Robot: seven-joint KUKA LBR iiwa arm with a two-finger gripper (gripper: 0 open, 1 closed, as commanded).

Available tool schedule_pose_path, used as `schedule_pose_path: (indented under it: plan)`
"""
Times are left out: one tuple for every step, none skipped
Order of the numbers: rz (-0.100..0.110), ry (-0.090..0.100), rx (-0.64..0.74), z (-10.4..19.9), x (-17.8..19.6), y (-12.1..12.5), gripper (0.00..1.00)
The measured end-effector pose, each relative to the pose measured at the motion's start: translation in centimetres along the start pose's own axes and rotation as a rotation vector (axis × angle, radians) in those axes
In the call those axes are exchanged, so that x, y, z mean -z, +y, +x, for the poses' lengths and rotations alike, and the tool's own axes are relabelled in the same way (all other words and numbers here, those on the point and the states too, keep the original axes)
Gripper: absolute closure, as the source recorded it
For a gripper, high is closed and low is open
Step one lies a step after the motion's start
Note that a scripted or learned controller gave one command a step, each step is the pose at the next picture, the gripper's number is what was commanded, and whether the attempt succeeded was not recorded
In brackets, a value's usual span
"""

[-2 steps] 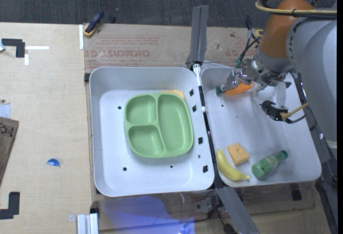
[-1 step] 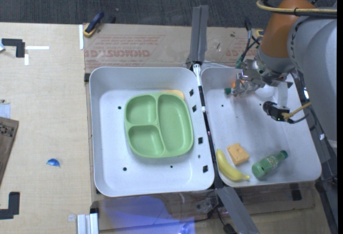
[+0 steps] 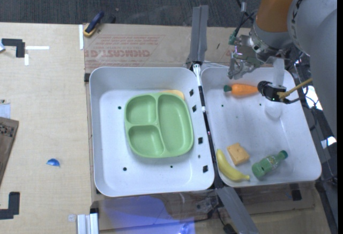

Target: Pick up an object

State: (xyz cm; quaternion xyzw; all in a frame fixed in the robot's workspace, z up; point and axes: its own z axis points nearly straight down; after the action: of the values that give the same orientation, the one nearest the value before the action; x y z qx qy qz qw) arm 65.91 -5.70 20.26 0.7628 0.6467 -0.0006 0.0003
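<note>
My gripper (image 3: 235, 71) hangs over the far edge of the right bin (image 3: 300, 136), just above and left of an orange carrot (image 3: 242, 89) that lies on the bin floor. Nothing shows between the fingers. Near the bin's front lie a yellow banana (image 3: 229, 167), a tan bread-like block (image 3: 238, 153) and a green bottle (image 3: 269, 163). In the left bin (image 3: 107, 136) a green divided plate (image 3: 159, 124) rests with a yellow thing (image 3: 174, 93) peeking from behind its far edge.
A grey upright post (image 3: 199, 34) stands at the back between the bins. Brown cardboard (image 3: 134, 45) lies behind the left bin. A small blue item (image 3: 52, 162) sits on the wooden bench at the left.
</note>
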Motion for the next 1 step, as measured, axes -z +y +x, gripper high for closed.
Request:
schedule_pose_path:
  plan:
    - [0.0,-0.001,0.115,-11.39,-1.66,1.83,1.0]
